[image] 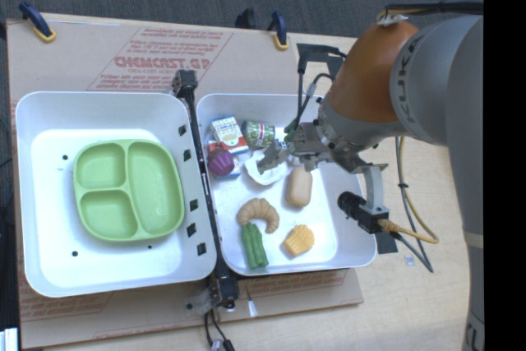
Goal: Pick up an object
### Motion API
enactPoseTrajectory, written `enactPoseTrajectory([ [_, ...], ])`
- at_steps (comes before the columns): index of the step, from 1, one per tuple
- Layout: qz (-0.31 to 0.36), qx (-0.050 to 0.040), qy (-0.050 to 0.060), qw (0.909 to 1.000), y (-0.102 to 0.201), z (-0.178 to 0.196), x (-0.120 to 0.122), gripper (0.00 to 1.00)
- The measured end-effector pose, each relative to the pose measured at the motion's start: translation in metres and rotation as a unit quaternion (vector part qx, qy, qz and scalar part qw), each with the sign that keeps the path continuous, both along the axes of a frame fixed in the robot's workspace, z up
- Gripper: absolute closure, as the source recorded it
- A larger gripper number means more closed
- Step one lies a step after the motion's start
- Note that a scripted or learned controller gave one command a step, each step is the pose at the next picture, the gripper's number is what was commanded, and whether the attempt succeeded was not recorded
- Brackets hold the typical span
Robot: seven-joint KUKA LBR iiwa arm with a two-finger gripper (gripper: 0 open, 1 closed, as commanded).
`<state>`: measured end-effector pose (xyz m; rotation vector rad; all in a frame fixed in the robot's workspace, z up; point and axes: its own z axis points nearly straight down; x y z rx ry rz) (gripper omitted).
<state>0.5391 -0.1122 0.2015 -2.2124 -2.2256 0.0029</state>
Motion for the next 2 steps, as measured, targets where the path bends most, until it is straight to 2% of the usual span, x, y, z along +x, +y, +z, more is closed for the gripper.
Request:
enactPoseTrajectory([
  [1, 0.001, -0.0001, 0.0, 1.0, -0.008, -0.109, -0.055, 0.0],
  [2, 0.004, -0.0006, -0.001, 1.0, -0.008, -0.098, -0.054, 1.0],
])
